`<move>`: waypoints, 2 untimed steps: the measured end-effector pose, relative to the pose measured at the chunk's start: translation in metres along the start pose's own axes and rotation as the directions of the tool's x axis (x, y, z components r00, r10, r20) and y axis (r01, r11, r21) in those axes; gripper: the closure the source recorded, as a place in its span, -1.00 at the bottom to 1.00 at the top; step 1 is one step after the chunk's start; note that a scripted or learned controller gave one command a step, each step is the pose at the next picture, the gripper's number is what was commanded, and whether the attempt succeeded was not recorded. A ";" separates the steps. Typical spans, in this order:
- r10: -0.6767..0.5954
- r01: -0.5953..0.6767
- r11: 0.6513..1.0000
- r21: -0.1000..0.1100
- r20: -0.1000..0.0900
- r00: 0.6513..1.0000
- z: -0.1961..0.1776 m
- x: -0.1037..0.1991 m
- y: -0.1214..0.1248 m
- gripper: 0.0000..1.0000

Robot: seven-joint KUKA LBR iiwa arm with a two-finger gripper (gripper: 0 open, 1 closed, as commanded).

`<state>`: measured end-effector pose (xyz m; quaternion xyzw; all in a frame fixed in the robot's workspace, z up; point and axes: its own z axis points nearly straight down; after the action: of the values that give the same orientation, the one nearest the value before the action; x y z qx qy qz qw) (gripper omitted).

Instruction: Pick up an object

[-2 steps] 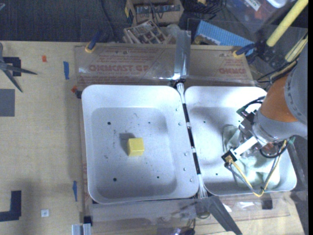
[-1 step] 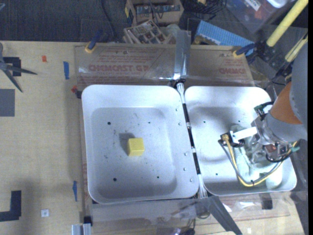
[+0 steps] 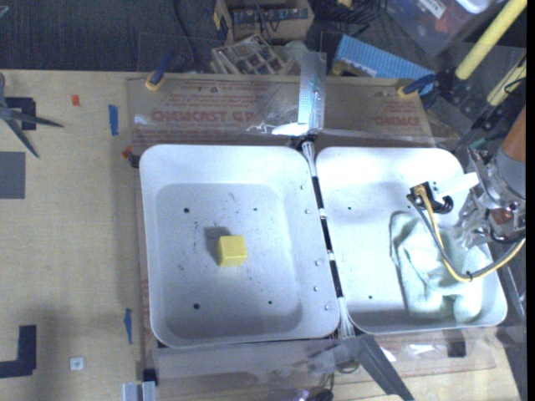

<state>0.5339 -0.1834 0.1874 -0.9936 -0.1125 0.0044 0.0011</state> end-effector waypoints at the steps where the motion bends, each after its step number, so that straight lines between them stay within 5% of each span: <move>1: 0.017 -0.017 1.000 -0.003 -0.008 1.000 -0.166 -0.017 0.036 1.00; 2: 0.022 -0.022 1.000 0.001 -0.005 1.000 0.045 -0.003 0.022 1.00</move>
<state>0.5353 -0.2052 0.1420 -0.9948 -0.1016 0.0018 0.0016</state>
